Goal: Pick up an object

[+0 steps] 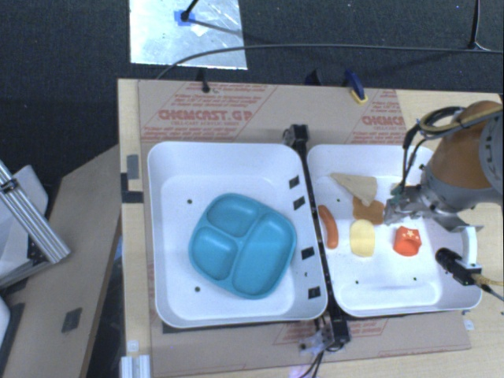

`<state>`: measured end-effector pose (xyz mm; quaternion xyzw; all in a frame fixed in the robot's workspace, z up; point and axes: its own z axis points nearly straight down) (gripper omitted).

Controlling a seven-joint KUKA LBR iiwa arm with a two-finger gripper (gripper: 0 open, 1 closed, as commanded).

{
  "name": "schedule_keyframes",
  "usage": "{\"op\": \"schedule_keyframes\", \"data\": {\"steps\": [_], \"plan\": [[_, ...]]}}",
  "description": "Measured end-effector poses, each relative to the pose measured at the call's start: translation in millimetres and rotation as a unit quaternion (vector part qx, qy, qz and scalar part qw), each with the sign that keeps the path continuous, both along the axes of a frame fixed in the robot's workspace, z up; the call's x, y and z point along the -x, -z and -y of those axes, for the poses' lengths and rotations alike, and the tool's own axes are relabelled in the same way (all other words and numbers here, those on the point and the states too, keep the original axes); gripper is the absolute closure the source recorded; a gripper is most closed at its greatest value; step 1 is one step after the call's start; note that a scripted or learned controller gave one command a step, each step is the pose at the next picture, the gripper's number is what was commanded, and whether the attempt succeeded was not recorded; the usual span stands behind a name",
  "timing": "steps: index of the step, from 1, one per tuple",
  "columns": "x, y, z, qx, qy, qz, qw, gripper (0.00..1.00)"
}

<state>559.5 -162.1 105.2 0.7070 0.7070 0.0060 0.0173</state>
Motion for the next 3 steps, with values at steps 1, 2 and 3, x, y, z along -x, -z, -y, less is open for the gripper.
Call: {"op": "schedule_keyframes", "data": {"steps": [1,2,3], "plan": [[-4.2,-43.9,2.7,-0.0072,-0.002,-0.014,0.9999,1.00],[-1.6,-92.6,-5.0,-0.0073,-0.003,-0.013,0.9999,1.00],[-4.8,-136.5,-3.2,-0.0071,-0.003,-0.013,0.9999,1.00]]}}
